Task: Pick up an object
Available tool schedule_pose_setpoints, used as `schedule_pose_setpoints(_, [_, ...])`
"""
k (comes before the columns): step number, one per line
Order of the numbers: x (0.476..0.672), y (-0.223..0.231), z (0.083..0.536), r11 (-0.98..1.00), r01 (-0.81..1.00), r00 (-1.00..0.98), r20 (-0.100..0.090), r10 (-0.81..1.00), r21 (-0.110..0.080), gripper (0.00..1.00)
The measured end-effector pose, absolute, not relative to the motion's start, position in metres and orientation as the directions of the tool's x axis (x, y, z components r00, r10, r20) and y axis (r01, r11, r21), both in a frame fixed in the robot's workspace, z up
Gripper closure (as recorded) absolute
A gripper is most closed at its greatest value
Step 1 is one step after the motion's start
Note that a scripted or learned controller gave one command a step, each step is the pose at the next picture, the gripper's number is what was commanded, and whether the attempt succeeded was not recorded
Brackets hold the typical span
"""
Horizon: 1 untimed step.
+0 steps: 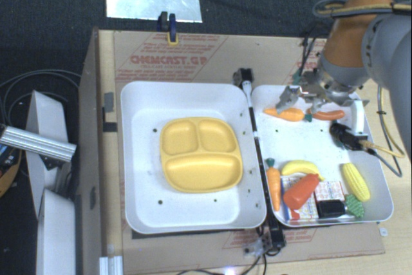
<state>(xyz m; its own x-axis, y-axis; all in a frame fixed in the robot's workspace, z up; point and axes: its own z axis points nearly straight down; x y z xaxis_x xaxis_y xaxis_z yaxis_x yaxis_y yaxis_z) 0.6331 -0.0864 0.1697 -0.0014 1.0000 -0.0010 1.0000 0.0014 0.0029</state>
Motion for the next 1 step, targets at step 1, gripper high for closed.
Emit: schedule_pose_setpoints(1, [0.6559, -0.0933, 0.0969, 0.003, 1.0, -0.003, -0.003, 1.0, 0.007, 0.0])
